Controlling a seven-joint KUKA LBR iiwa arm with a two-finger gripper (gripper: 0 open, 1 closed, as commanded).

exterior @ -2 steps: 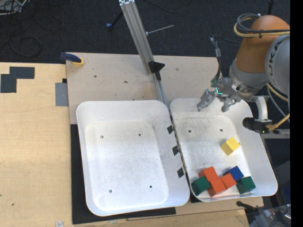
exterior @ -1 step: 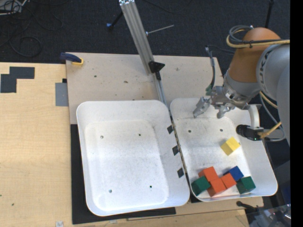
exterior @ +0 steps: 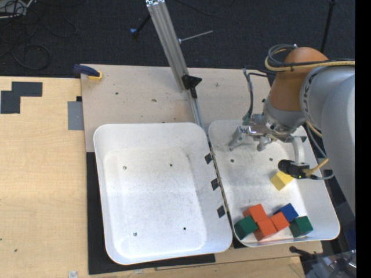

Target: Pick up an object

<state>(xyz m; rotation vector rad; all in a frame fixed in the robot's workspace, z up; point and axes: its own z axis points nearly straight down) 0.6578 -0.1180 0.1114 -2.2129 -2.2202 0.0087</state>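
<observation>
My gripper (exterior: pixel 248 143) hangs over the far part of the right bin (exterior: pixel 331 223), below the grey arm with its orange band (exterior: pixel 293 80). Its two fingers (exterior: pixel 235 142) are spread apart, so it is open, with nothing between them. A yellow block (exterior: pixel 282 180) lies alone to the gripper's near right, apart from it. At the bin's near end several blocks are clustered: orange ones (exterior: pixel 265 227), a blue one (exterior: pixel 288 211) and two green ones (exterior: pixel 246 226).
The left bin (exterior: pixel 99 139) sits beside the right one, with black clips (exterior: pixel 213 183) along their shared edge. A slanted aluminium post (exterior: pixel 171 42) rises behind the bins. A blue and yellow clamp (exterior: pixel 87 71) lies at the bench's far left corner.
</observation>
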